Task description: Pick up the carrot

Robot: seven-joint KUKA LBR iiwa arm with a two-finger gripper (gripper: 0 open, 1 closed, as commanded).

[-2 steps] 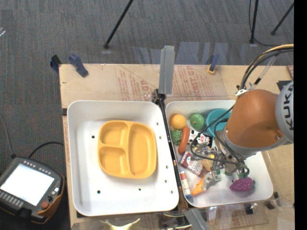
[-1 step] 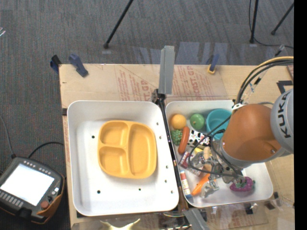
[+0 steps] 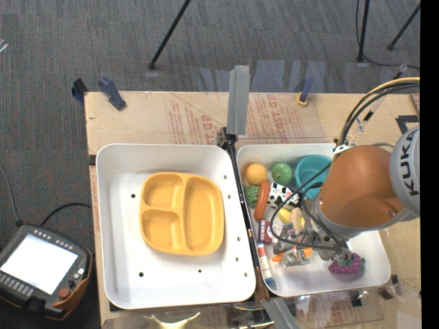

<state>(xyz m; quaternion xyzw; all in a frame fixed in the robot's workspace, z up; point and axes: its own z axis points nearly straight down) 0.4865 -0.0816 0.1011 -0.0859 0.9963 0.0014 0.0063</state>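
Camera view looks down on a plywood counter [image 3: 178,118] carrying two shallow white bins side by side. Left bin [image 3: 116,184] holds a yellow divided plate [image 3: 182,213] lying flat near its middle, with three compartments.

Right bin [image 3: 377,269] is crowded with toys. Carrot [image 3: 262,199], a slim orange piece, lies along the bin's left wall, its length running toward the counter's far edge. Just beside it on the left-wall side sits a green, bumpy toy [image 3: 252,195], and beyond its far end rests an orange ball-shaped fruit [image 3: 256,173]. A green round fruit [image 3: 282,172] and a teal bowl [image 3: 312,171] sit toward the bin's far wall. A black-and-white spotted toy [image 3: 277,194] lies just right of the carrot. A purple grape bunch [image 3: 345,263] rests near the bin's near right corner.

Grey arm with its orange band [image 3: 358,190] reaches in from the right, above the right bin. Gripper [image 3: 300,247] hangs low over the clutter in the bin's near half, close to the carrot's near end but apart from it; whether its fingers are spread or closed cannot be told, since cables and toys crowd around them.
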